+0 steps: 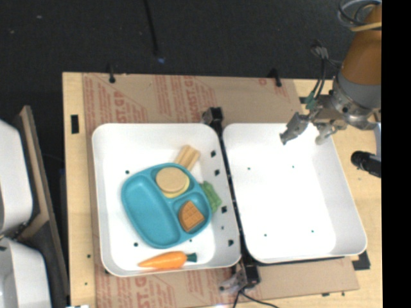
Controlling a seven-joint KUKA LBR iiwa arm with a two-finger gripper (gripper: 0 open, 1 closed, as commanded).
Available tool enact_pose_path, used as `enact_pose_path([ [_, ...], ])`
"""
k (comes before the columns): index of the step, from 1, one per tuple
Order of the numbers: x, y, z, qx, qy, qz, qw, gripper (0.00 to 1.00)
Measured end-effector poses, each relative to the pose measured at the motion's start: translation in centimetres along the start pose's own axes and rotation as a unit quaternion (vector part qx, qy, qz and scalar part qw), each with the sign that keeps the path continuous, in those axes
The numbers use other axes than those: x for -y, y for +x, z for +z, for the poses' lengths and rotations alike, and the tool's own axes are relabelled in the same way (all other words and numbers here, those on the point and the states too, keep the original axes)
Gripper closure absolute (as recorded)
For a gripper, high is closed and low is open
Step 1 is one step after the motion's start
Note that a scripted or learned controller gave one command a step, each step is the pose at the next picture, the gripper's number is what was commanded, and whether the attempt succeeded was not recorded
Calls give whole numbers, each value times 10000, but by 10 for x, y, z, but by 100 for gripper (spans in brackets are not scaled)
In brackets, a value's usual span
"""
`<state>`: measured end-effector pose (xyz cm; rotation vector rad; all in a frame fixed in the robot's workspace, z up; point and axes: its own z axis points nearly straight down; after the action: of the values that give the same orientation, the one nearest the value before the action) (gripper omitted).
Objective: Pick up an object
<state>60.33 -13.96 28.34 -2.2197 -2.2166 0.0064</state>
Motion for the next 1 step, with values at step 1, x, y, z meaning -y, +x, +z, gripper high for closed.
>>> enact_pose_path([
  [1, -1, 0, -4, 3, -35, -4, 10000, 0],
])
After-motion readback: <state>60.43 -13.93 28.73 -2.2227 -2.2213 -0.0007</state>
